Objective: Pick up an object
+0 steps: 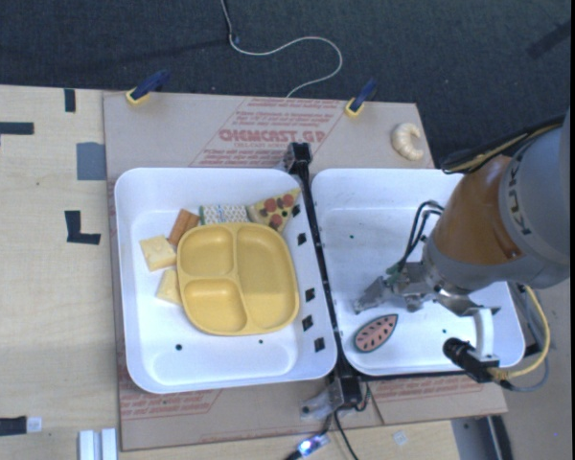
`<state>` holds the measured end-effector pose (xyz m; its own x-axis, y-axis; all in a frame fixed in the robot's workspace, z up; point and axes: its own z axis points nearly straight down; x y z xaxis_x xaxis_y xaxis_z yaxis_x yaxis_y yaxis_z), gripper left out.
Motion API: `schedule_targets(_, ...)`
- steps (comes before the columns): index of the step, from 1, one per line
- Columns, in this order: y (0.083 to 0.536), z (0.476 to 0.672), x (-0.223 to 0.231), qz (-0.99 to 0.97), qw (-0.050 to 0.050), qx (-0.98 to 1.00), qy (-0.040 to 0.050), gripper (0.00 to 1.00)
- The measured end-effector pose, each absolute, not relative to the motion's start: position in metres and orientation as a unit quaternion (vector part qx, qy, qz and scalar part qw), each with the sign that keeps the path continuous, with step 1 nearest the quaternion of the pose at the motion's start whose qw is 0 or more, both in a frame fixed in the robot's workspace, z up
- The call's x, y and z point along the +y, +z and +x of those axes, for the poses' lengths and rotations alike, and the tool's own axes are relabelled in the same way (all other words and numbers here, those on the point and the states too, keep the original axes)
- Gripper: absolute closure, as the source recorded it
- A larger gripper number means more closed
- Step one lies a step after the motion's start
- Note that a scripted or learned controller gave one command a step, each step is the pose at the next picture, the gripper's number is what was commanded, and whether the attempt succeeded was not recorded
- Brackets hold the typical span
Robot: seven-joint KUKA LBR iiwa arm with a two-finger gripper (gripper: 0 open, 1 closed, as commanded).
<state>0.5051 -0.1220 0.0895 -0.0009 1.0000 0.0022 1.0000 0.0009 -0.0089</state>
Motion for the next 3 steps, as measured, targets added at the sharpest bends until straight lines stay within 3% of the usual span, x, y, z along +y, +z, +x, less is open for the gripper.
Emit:
schedule_targets(1,0.085,0.505,-0.122,-0.707,0.001,-0.707,0.0006,0.0)
schedule_targets(2,0.095,0.505,-0.122,-0.707,0.0,-0.707,0.0005,1.0)
schedule_targets(3,0.137,0.505,-0.123,-0.707,0.0,-0.707,-0.0004,1.0)
